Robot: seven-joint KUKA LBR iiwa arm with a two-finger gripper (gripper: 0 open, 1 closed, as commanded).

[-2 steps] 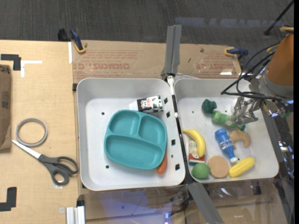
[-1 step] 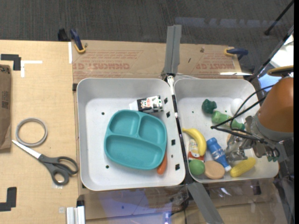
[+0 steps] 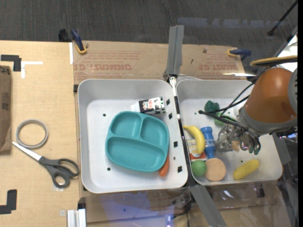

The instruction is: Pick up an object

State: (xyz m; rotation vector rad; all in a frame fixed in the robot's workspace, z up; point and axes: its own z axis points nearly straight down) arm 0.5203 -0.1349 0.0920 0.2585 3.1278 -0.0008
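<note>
Low in the right bin (image 3: 270,96), the gripper (image 3: 230,142) hangs over the bin floor beneath the arm's orange band (image 3: 272,94), with dark cables running back from it. Its metal parts blur together at this slant, so how far it is open cannot be told, and nothing can be made out in its grasp. It sits just beside a blue object (image 3: 208,139), whether touching or not is unclear. Around it lie a banana (image 3: 196,137), a green ball (image 3: 199,167), a tan round piece (image 3: 216,169), a yellow corn-like piece (image 3: 246,169) and a dark green item (image 3: 211,107) near the far wall. In the left bin (image 3: 90,126) rests a teal divided plate (image 3: 138,141), with a small black-and-white box (image 3: 151,105) at its far edge and an orange carrot-like piece (image 3: 164,167) tucked at its near right edge. Scissors (image 3: 52,165) and a tape roll (image 3: 31,133) lie on the bench, left.
</note>
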